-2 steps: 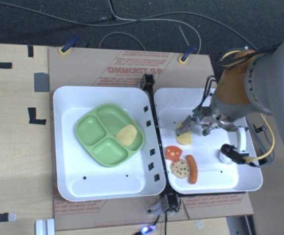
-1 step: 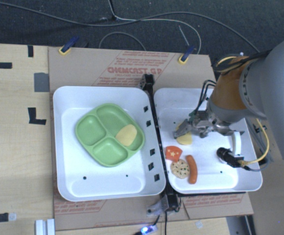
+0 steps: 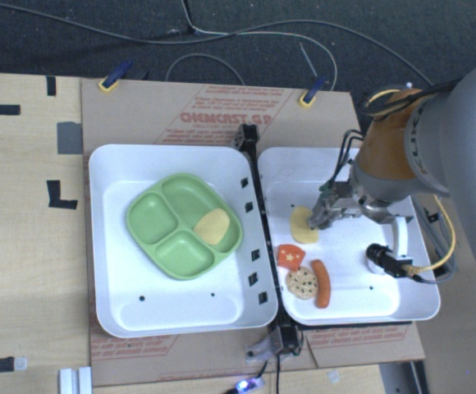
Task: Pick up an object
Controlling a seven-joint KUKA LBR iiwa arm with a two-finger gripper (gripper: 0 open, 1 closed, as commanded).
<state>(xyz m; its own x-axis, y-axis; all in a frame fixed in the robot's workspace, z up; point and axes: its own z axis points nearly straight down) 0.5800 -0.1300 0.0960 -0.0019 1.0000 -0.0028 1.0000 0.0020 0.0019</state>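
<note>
Progress looks early: gripper (image 3: pixel 318 218) is low in the right bin (image 3: pixel 386 306) at a yellow piece (image 3: pixel 302 227), nothing lifted, and whether it is pinching I cannot tell.

Grey arm (image 3: pixel 459 130) entered from the right edge of the camera view, its bulky upper segment filling the upper right corner. Orange band (image 3: pixel 388 142) sat just above the wrist, with yellow and black cables looped beside it. Wrist angled down and to the left, toward the centre of the view. Pincer (image 3: pixel 321 217) was low, pointing down-left, dark fingers close together at the tip; too small and dark to tell if they were parted or closed. A black and white fitting (image 3: pixel 391 253) hung below the wrist.
</note>
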